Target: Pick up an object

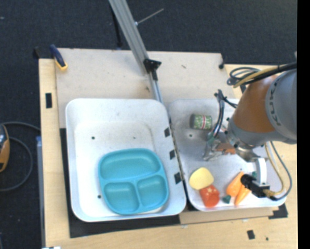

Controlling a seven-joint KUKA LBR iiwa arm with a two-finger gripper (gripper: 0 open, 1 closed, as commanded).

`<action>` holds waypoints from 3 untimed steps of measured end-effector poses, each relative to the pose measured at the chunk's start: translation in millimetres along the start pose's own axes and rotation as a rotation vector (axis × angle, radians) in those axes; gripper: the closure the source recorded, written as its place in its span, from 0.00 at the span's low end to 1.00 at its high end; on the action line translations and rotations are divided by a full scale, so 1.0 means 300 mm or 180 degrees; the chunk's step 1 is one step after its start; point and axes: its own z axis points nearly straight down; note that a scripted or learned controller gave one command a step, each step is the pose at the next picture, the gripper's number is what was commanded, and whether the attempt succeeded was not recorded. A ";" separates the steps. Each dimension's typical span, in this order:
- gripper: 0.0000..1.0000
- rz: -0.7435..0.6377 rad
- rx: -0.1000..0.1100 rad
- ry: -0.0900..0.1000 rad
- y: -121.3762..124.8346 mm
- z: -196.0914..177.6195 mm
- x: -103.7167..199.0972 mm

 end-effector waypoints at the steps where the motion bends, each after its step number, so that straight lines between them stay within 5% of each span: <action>1: 1.00 -0.0008 0.0002 0.0004 -0.011 -0.150 -0.011; 3: 1.00 -0.0033 -0.0005 -0.0001 -0.006 -0.518 -0.032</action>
